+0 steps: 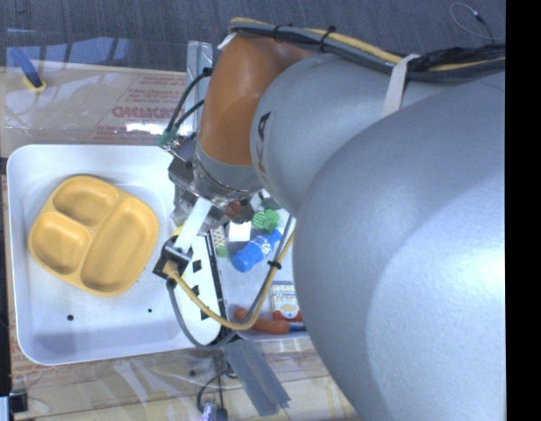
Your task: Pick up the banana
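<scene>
The grey arm with its orange band (pixel 239 103) reaches over the right bin (pixel 219 274) and hides most of it. My gripper (pixel 238 210) points down into that bin's left part, close to the wall between the two bins. Just beside it lie a small white piece (pixel 239 231), a green thing (pixel 268 220) and a blue bottle-like thing (pixel 252 253). The wrist covers whatever is between the jaws.
A yellow divided plate (pixel 93 232) lies in the left bin (pixel 42 340). In the right bin's near part are an orange-red thing (pixel 270 324) and a small printed packet (pixel 285 300). Clear plastic sheeting (pixel 95 103) lies behind the bins.
</scene>
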`<control>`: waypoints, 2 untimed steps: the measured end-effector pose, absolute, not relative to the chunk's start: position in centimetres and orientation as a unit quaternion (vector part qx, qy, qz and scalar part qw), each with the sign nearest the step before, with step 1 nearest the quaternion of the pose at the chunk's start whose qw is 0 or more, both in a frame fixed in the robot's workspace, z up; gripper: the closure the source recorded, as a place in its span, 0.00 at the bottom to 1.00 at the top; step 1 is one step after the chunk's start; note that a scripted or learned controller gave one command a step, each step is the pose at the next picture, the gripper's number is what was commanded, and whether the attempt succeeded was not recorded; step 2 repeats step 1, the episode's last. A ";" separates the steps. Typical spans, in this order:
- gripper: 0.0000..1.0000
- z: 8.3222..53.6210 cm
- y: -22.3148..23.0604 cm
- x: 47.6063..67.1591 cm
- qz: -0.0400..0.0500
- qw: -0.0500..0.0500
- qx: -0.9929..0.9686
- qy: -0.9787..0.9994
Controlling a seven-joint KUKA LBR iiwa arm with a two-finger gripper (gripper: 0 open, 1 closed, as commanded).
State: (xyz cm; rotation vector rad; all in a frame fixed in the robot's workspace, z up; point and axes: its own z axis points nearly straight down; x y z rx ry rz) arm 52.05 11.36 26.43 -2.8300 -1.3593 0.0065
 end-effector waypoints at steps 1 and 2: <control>1.00 27.5 17.1 53.1 0.002 0.001 -0.942 -0.335; 1.00 27.5 17.1 53.1 0.002 0.001 -0.942 -0.335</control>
